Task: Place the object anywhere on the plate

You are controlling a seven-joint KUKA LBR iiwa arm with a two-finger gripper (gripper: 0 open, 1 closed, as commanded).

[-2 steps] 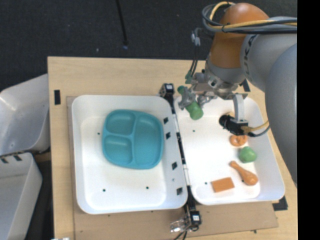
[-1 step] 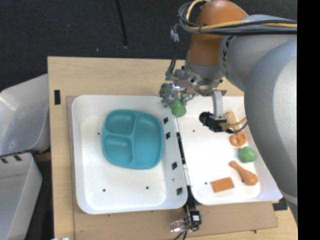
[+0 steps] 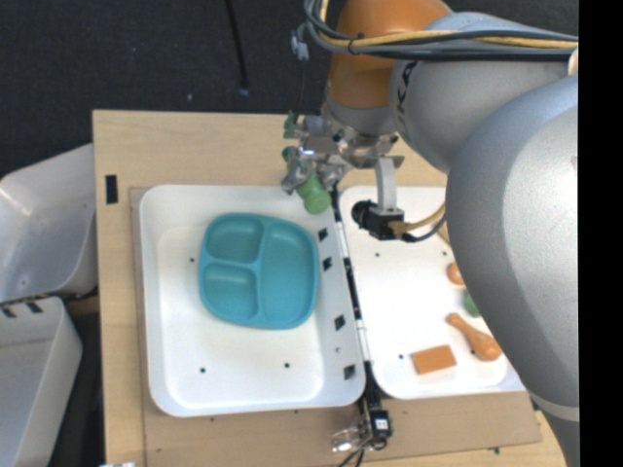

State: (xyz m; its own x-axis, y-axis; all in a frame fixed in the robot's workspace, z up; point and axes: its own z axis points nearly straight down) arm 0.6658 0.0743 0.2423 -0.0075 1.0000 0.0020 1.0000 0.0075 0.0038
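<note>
1. The green object (image 3: pixel 314 198) is a small rounded piece, smooth and slightly glossy, probably plastic toy food; its exact kind is too small to tell. It sits between the fingers of the gripper (image 3: pixel 310 185), hanging just below them over the far edge of the left bin (image 3: pixel 156 358), at about 1 o'clock from the plate.
2. Handling, as a judgement: it looks light and stiff, not fragile, but its curved, slick skin could slip or roll. A hold across its widest middle seems safest, and a low release should stop it rolling off.
3. The gripper is clenched around that green piece, its metal fingers pointing down beneath the orange band (image 3: pixel 375 27) of the grey arm.
4. The plate (image 3: pixel 259 270) is teal, a rounded square with three shallow compartments and raised dividers, matte plastic by its look. It lies in the left bin's upper middle, nothing on it.
5. Both bins are shallow, white and smooth with rounded corners; the right bin (image 3: pixel 409 290) lies at 3 o'clock of the plate.
6. In the right bin, toward 4 o'clock, lie an orange flat block (image 3: pixel 433 360) and an orange club-shaped piece (image 3: pixel 472 337), near each other.
</note>
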